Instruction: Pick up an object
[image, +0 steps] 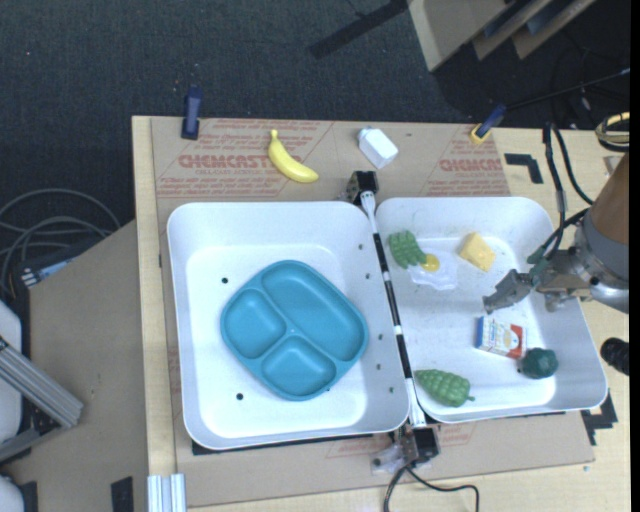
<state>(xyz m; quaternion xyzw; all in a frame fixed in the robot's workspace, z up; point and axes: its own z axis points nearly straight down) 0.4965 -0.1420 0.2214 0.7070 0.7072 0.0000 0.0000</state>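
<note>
Jaws (503, 293) look slightly open, holding nothing, just above the small card packet (499, 338) in the right bin (570, 395), dark green ball (539, 363) right of it, blue divided plate (291, 328) in the left bin (190, 290).

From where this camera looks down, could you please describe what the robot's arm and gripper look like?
The arm enters at the right edge as a rounded grey body with an orange band at its upper part. Black cables loop beside it. The gripper is dark grey metal, tapering to slim fingers above the right bin.
</note>
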